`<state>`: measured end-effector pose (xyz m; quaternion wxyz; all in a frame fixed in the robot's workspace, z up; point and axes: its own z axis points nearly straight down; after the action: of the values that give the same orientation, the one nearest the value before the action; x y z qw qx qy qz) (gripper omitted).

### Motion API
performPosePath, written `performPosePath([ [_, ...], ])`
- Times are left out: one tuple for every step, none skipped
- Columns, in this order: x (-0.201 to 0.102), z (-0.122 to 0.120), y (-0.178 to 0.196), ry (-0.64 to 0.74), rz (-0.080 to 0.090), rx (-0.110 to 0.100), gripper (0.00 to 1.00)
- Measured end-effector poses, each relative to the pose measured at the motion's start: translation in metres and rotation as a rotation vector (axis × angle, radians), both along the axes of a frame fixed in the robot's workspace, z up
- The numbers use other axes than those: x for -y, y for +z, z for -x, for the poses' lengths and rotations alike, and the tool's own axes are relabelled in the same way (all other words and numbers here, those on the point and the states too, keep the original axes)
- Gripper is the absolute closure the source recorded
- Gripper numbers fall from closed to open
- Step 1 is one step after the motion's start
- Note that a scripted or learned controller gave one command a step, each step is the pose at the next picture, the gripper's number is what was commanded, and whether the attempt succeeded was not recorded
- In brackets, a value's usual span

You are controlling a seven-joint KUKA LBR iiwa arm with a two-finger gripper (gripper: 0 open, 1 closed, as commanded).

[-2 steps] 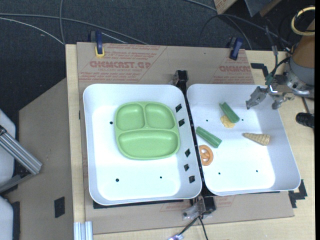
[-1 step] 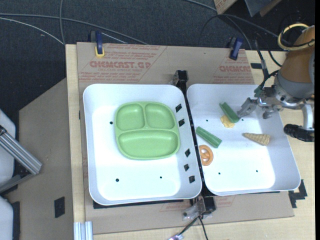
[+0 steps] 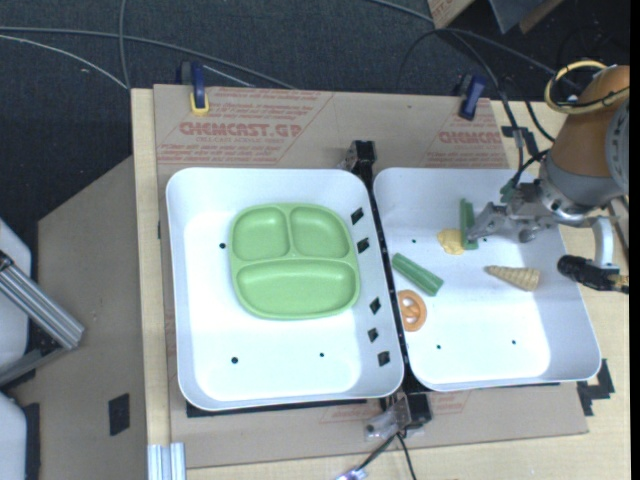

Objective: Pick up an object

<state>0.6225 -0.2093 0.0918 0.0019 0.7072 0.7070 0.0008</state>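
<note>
My gripper [image 3: 484,227] hangs low over the upper middle of the right bin [image 3: 560,353], reaching in from the right. Just left of it stands a thin green stick [image 3: 466,213], with a small yellow piece [image 3: 453,241] at its foot. Whether the gripper touches either one is not visible. A green bar [image 3: 416,273] lies at a slant lower left. An orange pretzel [image 3: 412,309] rests near the bin's left wall. A tan cone [image 3: 514,277] lies on its side below the gripper.
The left bin [image 3: 200,368] holds a green divided plate [image 3: 294,260]. Black clips line the wall between the bins [image 3: 372,268]. The arm's grey and orange wrist [image 3: 588,148] stands over the right bin's far right corner.
</note>
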Motion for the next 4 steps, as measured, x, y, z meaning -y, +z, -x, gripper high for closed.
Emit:
performPosePath([
  [-0.001, -0.001, 0.011, 0.001, 0.002, 0.006, 1.00],
  [0.000, -0.003, 0.055, 0.001, 0.000, 0.002, 1.00],
  [0.001, -0.015, 0.113, 0.002, 0.001, 0.005, 1.00],
  [0.001, -0.017, 0.167, 0.002, 0.001, 0.005, 1.00],
])
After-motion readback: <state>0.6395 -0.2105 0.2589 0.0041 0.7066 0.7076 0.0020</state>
